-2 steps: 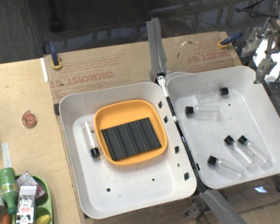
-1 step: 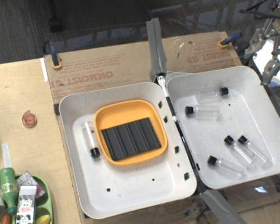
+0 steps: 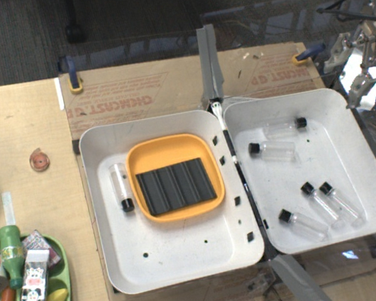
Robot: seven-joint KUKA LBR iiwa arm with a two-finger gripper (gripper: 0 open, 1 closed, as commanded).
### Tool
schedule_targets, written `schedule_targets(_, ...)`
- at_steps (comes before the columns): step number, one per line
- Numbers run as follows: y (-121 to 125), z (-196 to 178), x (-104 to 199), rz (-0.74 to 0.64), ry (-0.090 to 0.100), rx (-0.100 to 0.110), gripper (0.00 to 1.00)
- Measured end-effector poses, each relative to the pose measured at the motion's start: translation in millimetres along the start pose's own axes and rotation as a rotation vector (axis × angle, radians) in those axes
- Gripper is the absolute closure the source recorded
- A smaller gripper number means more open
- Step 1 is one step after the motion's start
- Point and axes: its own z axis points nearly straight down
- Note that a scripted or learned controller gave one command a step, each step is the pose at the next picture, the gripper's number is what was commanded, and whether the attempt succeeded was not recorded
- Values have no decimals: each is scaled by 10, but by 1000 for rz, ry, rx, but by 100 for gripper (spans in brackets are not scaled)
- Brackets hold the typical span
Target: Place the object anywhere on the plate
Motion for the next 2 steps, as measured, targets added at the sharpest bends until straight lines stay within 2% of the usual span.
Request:
schedule_targets(1,16,58,-5,-138,1,-1,0)
schedule_targets(2,14,188,-2,-336,1,-2,0)
